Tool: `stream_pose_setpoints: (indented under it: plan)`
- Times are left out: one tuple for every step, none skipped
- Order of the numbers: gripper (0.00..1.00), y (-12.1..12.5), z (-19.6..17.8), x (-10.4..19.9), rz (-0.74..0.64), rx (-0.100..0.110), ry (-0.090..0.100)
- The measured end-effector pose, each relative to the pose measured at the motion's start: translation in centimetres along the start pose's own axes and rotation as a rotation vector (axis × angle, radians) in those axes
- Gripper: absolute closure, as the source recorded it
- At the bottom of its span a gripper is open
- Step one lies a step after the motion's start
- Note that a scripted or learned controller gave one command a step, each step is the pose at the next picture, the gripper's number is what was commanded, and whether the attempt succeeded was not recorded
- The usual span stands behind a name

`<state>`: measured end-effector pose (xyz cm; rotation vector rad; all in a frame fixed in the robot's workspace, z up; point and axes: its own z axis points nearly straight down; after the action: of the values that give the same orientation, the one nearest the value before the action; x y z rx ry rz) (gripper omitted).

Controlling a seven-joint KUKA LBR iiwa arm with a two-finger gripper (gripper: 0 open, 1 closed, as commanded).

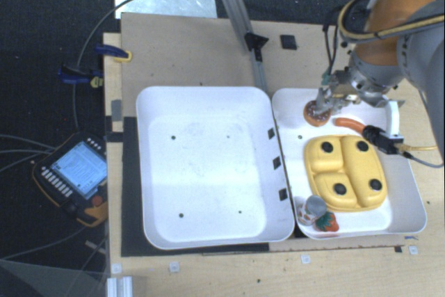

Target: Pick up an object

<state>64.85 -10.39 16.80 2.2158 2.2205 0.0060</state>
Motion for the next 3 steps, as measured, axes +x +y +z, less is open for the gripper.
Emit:
stream_pose_setpoints:
  plan:
    - [1.00, 0.9, -6.1, -0.1, -0.002, 0.000, 0.000]
    - [1.00, 1.0, -9.3, -0.1, -0.003, 0.001, 0.000]
    - [1.00, -0.9, -9.8, 4.7, -0.007, 0.004, 0.002]
